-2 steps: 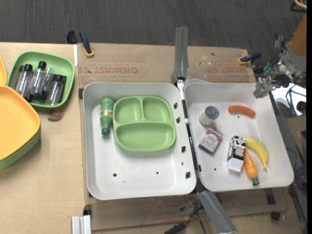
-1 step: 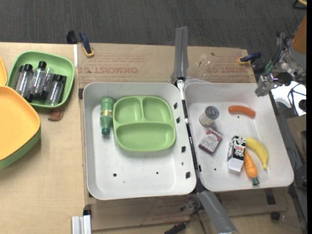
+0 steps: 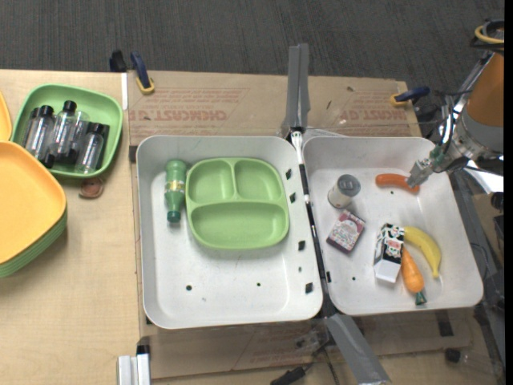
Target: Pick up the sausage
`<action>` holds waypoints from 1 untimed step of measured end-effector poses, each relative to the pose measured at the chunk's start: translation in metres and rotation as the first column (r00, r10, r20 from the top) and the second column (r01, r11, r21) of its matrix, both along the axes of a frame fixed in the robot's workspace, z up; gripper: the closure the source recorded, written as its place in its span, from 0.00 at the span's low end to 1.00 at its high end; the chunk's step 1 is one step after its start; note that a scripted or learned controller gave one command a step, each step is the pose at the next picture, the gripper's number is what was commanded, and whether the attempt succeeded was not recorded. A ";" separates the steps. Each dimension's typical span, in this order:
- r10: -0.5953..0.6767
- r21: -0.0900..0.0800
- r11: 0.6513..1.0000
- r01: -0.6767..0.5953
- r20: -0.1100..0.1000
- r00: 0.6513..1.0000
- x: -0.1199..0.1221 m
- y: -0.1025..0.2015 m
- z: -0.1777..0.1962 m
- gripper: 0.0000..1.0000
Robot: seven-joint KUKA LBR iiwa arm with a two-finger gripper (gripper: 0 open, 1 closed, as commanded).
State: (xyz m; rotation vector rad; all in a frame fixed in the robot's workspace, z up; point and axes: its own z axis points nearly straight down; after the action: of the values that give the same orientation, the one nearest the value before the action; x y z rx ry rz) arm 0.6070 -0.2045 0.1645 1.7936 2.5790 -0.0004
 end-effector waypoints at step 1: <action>-0.003 -0.001 1.000 0.003 0.002 1.000 0.001 0.000 0.009 1.00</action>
State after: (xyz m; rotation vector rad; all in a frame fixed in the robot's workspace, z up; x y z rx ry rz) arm 0.6076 -0.2050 0.1737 1.7963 2.5748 0.0004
